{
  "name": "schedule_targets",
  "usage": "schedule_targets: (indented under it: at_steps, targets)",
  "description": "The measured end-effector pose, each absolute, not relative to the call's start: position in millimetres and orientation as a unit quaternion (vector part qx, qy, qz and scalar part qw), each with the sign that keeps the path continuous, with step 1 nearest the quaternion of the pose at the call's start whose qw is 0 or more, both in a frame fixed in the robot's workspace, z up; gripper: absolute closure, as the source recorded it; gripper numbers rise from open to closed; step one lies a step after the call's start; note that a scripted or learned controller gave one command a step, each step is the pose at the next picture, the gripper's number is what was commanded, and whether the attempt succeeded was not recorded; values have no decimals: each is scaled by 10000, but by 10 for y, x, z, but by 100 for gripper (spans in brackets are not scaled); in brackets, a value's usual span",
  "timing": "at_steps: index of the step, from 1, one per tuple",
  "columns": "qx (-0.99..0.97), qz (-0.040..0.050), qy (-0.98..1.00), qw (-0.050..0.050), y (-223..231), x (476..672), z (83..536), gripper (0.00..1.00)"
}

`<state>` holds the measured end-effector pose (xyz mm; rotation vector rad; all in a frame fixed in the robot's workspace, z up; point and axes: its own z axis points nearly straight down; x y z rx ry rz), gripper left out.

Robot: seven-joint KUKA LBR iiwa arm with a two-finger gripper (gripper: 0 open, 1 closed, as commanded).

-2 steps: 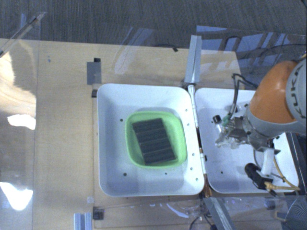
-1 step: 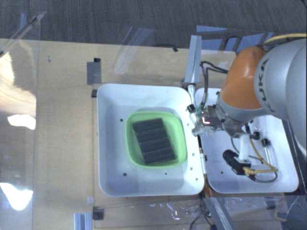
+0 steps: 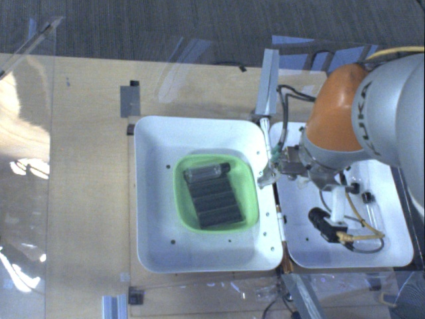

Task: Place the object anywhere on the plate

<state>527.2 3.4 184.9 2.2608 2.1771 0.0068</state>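
Bench (image 3: 80,211): 1 pale wood top, viewed from above at a slant. Directly on it: 2 shallow white bins with rounded corners, side by side and almost touching along their inner edges, namely the left bin (image 3: 149,244) and the right bin (image 3: 302,248). Also on the top: 1 grey block (image 3: 131,100) just beyond the left bin's far-left corner, and 1 small dark block (image 3: 135,298) by its near-left corner.

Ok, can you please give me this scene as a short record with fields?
left bin: holds the green plate
green plate: near the middle of the left bin
dark ridged object: lies on the green plate
arm: above the right bin, wrist near the wall between the bins
task state: object is on the plate
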Motion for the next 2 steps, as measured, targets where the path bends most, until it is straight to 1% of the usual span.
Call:
schedule_targets:
  at_steps: [1, 2]
  targets:
    - [7030, 19, 7112, 25, -550, 5591, 1852, 0]
    - [7009, 25, 7132, 37, -1144, 5525, 2217, 0]
